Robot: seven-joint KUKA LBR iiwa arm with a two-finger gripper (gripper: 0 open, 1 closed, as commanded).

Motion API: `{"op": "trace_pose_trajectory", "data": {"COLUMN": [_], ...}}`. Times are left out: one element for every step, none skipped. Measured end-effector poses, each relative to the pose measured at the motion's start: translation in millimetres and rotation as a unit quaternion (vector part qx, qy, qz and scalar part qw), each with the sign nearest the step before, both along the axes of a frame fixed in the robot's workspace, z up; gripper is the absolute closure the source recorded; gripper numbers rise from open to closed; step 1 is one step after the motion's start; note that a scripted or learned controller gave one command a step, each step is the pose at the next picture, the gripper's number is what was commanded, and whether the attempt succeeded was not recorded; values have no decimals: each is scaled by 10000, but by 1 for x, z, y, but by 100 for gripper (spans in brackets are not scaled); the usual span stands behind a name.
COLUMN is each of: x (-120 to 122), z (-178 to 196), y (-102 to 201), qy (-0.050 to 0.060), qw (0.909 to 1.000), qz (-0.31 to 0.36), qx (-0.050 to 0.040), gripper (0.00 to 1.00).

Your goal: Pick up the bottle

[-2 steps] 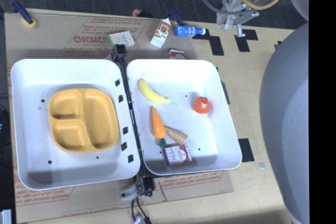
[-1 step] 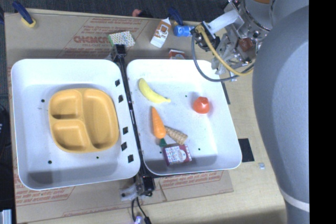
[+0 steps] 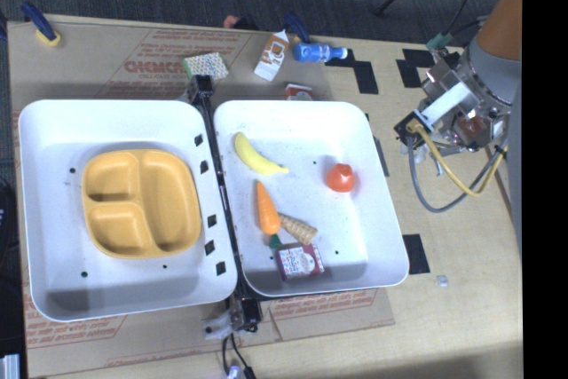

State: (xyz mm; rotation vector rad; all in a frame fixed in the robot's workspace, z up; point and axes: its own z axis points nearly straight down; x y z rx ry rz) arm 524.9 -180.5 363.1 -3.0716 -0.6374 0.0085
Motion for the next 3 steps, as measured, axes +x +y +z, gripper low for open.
{"op": "trace_pose_trajectory", "data": {"x": [-44,-49,-49], "z": [-31,-56,-94], "y": [-30,-30,-21], "qy": [-5,-17,-17], "qw": [9989,9507,9423], "qz": [477,3100,3347], "qx": [3,16,11], "gripper": [100,100,100]}}
